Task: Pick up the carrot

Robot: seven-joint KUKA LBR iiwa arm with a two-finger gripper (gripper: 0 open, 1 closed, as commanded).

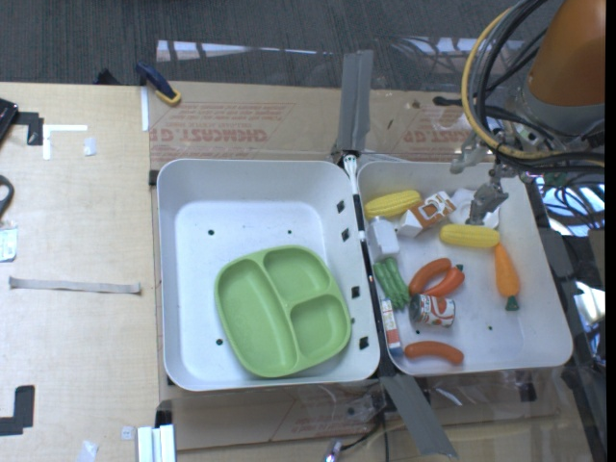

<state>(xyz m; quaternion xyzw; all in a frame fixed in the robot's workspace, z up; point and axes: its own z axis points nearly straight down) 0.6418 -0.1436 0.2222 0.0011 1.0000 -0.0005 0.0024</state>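
Desk with two white bins. Carrot [506,273] lies near right bin's [549,345] right wall, untouched. Gripper [489,200] hovers at far edge; finger state unclear. Approach step; next: shift toward carrot, descend.

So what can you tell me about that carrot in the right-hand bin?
The carrot is a small orange piece, probably plastic toy food, smooth and slightly glossy, with a dark green stub at its lower end. It lies flat on the floor of the right bin, near that bin's right side, its length running roughly up and down in the view, tilted a little. Its upper end sits close beside the yellow corn cob; whether they touch is hard to tell. The gripper hangs above and to its left, not on it.
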